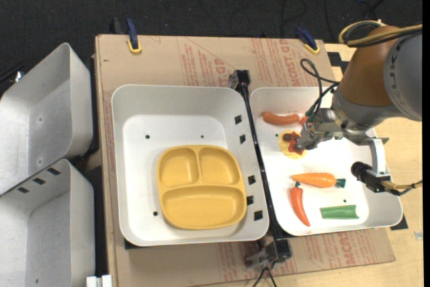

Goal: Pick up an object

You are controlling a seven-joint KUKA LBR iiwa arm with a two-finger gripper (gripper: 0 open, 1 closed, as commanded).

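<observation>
1. The grey arm is reaching in from the right, its orange band sitting above the wrist, and the gripper is hanging low over the upper left part of the right bin.
2. The gripper's tip is sitting over a small yellow and dark red object, which is lying on the bin floor near the divider between the two bins; whether the tip is touching it cannot be told, and whether the hand is spread or pinching cannot be told either.
3. A hot dog sausage is lying just beyond that object, near the bin's far wall, close beside the gripper.
4. An orange carrot with a green stem end is lying in the middle of the right bin, nearer the camera than the gripper.
5. A red chili pepper is lying just below the carrot, slanting toward the front wall.
6. A green flat piece is resting near the front wall, to the right of the pepper.
7. A black cable is looping from the wrist across the bin's right side.
8. A yellow divided plate is sitting in the left bin, well apart from the gripper.
</observation>
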